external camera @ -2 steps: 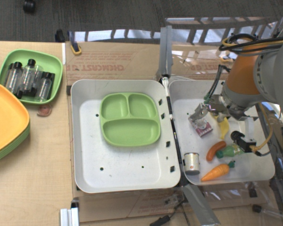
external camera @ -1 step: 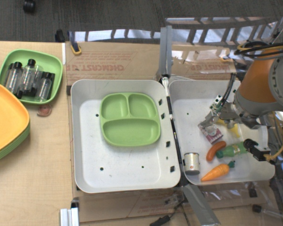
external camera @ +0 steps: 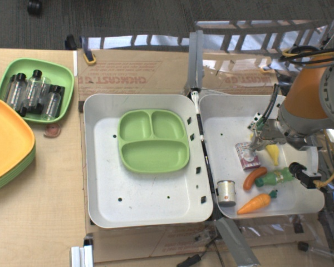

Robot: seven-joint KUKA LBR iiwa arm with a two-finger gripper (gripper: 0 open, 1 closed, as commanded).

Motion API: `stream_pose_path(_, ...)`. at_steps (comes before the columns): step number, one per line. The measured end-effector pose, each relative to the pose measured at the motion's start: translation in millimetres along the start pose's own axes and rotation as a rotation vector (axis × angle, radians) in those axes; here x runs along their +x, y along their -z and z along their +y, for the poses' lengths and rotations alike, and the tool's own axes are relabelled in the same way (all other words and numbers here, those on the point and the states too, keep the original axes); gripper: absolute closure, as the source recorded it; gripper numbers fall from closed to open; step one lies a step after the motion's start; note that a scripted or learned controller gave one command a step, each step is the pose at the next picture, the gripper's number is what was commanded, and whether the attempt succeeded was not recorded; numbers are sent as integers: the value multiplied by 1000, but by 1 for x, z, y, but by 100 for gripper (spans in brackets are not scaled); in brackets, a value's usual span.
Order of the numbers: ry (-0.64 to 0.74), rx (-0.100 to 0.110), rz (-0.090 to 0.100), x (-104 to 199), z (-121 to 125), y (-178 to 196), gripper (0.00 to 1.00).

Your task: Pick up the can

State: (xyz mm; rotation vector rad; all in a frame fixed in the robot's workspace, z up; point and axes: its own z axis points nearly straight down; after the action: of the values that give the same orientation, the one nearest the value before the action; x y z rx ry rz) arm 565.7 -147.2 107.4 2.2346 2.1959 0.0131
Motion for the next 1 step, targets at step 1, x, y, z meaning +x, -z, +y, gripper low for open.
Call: stream_pose_path(1,-151,-7,-8,37,12,-6,100)
